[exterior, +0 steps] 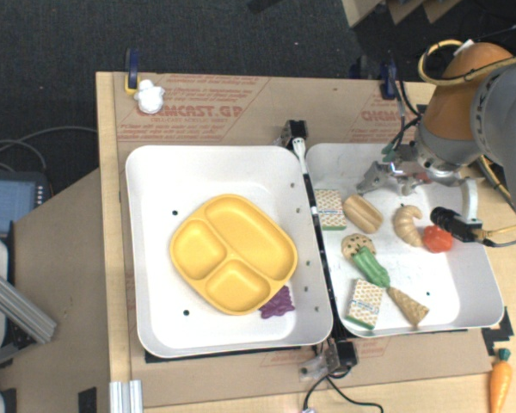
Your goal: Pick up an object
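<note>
Overhead, the hand [410,172] hangs above the right white bin [473,304]'s far end, near a tan bread roll [362,212] and croissant [407,224]; its opening cannot be told. Left white bin [146,231] contains a yellow divided plastic plate [232,252] and purple grapes [278,303].

Toy food in the right white bin [473,304], yellow tray in the left white bin [146,231], on a wooden tabletop [241,110].

The yellow three-compartment plastic tray [232,252] lies in the left bin, with a small purple grape cluster [278,303] touching its lower right edge. The right bin holds a tan bread roll [362,212], a pale croissant [407,224], a red tomato-like piece [438,239], a round cookie [356,246], a green vegetable piece [371,268], two printed cracker packets [331,209] [365,303] and a waffle cone [408,305]. The grey arm with its orange band [456,101] hangs over the bin's upper right, its gripper [402,175] just above the croissant. An orange toy carrot [499,385] lies on the tabletop outside the bin.
</note>
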Robot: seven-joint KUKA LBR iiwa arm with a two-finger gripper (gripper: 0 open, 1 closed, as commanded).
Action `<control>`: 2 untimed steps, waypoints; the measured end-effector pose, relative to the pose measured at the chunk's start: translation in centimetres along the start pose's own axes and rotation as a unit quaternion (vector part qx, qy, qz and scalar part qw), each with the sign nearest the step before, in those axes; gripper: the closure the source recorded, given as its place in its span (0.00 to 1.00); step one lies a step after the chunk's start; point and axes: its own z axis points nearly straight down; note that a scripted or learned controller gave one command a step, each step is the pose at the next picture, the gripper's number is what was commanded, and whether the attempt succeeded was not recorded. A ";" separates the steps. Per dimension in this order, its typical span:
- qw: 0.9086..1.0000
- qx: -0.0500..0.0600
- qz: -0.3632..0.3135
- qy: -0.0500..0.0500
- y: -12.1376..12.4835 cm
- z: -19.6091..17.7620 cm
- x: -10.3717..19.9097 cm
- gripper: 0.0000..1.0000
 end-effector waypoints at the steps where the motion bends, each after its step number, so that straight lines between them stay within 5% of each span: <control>1: 1.000 0.003 0.003 0.000 -0.3 0.1 -0.5 0.00; 2: 1.000 0.003 0.003 0.000 -0.3 0.1 -0.5 0.00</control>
